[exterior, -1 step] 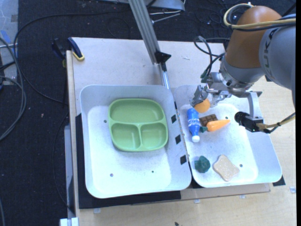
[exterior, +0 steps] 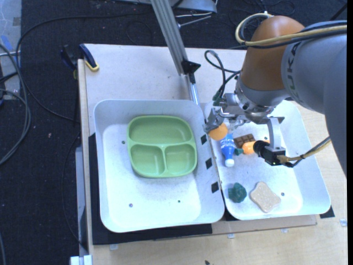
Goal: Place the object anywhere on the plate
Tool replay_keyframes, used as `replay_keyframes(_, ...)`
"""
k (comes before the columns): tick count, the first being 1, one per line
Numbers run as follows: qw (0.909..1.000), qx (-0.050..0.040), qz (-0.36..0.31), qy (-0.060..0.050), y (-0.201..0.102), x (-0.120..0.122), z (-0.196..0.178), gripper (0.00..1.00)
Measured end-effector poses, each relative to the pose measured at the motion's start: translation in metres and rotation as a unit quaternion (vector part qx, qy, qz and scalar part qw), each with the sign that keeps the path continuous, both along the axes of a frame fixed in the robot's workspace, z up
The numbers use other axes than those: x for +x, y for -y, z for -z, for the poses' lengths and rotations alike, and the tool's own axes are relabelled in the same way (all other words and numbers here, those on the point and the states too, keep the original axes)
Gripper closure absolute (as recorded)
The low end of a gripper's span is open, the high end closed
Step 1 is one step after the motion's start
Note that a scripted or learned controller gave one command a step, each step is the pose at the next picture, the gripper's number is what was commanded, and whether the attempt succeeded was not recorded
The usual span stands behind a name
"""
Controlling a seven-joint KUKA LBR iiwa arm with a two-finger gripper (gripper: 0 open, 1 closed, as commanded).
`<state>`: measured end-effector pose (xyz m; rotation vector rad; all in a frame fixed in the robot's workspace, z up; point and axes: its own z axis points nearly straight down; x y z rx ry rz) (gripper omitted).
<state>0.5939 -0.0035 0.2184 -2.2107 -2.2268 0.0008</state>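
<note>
The green three-compartment plate [exterior: 162, 146] lies in the left bin [exterior: 110, 203]. My gripper [exterior: 219, 123] hangs over the left edge of the right bin [exterior: 309, 197], just right of the plate. A small orange object [exterior: 219, 132] sits between its fingertips, and the gripper is shut on it. The wrist hides the upper part of the gripper. About 40 px of the bins' shared rim separates the orange object from the plate's right edge.
The right bin holds a blue-and-white bottle [exterior: 228, 150], a brown piece [exterior: 243, 141] with another orange piece [exterior: 250, 147] beside it, a dark green lump [exterior: 237, 192] and a bread slice [exterior: 265, 197]. A metal pole [exterior: 174, 37] rises behind the bins.
</note>
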Motion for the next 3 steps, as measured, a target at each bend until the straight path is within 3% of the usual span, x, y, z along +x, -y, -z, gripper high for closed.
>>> replay_keyframes(2, 1.0, -0.0001, 0.0, 0.0, -0.101, -0.022, 0.0, 1.0)
replay_keyframes(3, 1.0, -0.0013, 0.003, 0.001, -0.097, -0.021, 0.0, 0.0)
